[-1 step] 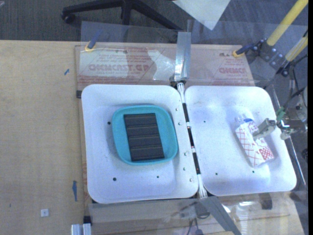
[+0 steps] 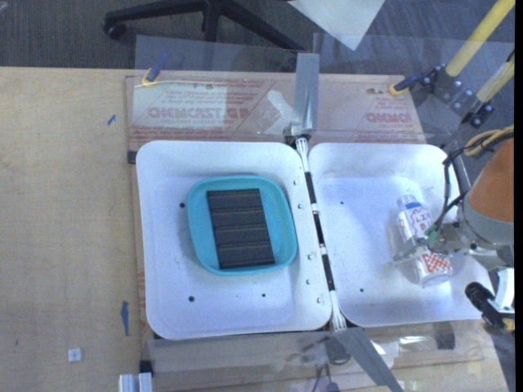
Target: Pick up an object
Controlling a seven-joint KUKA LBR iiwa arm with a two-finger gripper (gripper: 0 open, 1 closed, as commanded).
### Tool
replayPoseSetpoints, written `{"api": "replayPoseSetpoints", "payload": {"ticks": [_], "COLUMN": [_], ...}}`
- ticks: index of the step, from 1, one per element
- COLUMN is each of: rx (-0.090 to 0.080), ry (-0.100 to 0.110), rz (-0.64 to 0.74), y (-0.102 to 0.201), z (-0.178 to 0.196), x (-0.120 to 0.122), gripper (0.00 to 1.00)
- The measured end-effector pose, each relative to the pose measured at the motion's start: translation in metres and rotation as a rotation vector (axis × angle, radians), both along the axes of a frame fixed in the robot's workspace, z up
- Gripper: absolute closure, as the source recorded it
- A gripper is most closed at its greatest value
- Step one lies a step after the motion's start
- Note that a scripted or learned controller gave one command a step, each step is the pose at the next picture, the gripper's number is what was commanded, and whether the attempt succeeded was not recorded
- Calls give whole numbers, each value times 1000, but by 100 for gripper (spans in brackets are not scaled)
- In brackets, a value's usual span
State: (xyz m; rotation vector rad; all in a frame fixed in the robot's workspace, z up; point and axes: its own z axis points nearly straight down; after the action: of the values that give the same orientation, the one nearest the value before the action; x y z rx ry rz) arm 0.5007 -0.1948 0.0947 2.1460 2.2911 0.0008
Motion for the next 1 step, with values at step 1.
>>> {"api": "replayPoseSetpoints", "payload": {"ticks": [1], "rx": [-1], "ry": [-1], "rz": [-3], "y": [-2], "z": [9], "x": [0], "gripper": [100]}}
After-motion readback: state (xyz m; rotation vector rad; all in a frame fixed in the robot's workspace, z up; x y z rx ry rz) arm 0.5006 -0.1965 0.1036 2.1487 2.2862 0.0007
